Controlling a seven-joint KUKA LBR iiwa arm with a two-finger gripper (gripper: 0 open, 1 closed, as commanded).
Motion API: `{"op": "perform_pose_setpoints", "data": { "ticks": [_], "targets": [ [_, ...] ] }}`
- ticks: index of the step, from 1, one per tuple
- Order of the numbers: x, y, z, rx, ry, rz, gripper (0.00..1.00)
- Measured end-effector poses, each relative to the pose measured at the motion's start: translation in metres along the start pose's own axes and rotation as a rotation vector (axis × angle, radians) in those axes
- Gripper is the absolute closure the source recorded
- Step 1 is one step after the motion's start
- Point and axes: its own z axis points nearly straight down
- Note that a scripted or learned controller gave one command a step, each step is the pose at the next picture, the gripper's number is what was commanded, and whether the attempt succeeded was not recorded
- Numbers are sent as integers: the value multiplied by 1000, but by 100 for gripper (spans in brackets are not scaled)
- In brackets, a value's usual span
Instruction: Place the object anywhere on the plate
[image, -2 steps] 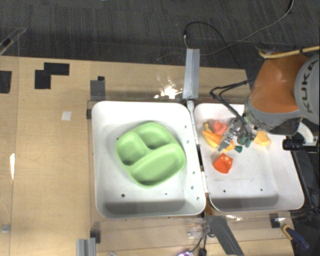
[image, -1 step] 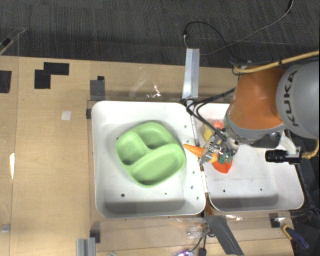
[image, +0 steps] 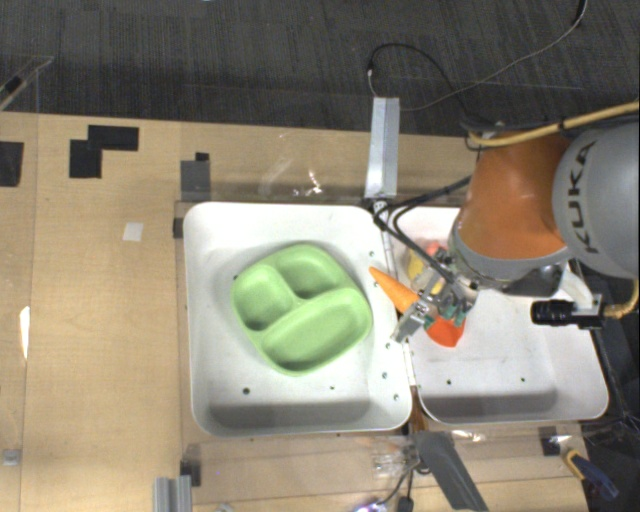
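white bins' shared rim (image: 408, 372) bears carrot (image: 392, 288), just beside fingers (image: 412, 322).

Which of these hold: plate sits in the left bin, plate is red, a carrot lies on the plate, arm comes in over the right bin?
1. The green plate sits in the left bin. True.
2. The plate is red. False: it is green, with three compartments.
3. An orange carrot lies on the plate. False: it sits off the plate, at the divide between the bins, by the hand.
4. The arm comes in over the right bin. True.
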Motion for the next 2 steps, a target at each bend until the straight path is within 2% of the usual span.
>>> {"op": "perform_pose_setpoints", "data": {
  "ticks": [1, 2],
  "targets": [
    [-1, 2, -11, -4, -5, -3, 100],
    [-1, 2, -11, -4, -5, -3, 0]
  ]
}}
